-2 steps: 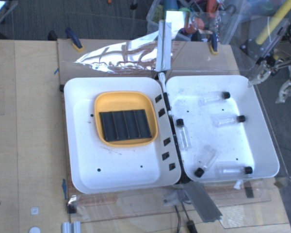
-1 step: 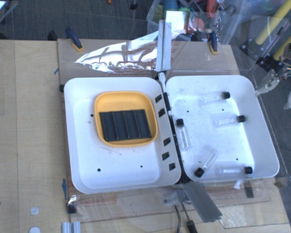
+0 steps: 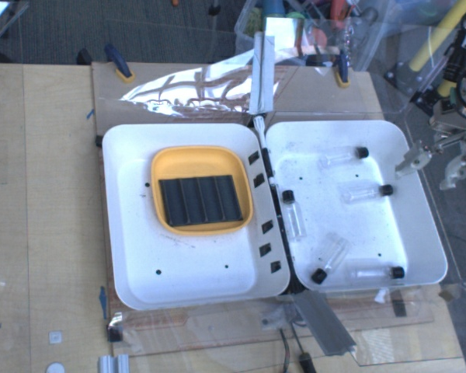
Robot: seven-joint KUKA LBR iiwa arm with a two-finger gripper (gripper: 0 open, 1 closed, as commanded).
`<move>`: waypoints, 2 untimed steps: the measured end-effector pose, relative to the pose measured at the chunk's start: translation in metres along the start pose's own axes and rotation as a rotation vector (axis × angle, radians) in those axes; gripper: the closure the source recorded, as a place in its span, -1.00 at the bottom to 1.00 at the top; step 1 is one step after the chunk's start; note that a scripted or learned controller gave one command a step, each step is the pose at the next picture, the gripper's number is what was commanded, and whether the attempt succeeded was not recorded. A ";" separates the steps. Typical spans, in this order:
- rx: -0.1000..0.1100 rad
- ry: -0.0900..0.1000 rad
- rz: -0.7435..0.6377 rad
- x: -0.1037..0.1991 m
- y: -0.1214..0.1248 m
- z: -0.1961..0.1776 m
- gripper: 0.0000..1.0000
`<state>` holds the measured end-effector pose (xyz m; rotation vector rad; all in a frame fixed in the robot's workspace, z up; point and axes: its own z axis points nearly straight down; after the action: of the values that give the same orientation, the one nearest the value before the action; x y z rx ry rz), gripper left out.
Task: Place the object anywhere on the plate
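Plate (image 3: 161,165): yellow plastic, smooth, slight sheen. Ribbed slab (image 3: 199,200) on it: dark, matt. Bins (image 3: 132,263): white plastic, semi-gloss, scuffed w/ dark specks. Vials (image 3: 363,194): clear plastic or glass, black caps. Foil sheet (image 3: 198,93) behind bins: crinkled, shiny. Bench (image 3: 39,208): pale wood-look, matt.

Light wooden bench (image 3: 39,208), two shallow white bins side by side, left bin (image 3: 128,270), right bin (image 3: 419,247), touching.
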<state>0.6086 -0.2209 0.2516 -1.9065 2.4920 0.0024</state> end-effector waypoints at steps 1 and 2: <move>0.000 0.000 -0.138 0.013 0.045 -0.021 -1.00; 0.003 0.000 -0.270 0.008 0.029 -0.103 -1.00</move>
<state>0.5785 -0.2219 0.3550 -2.2232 2.2108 -0.0018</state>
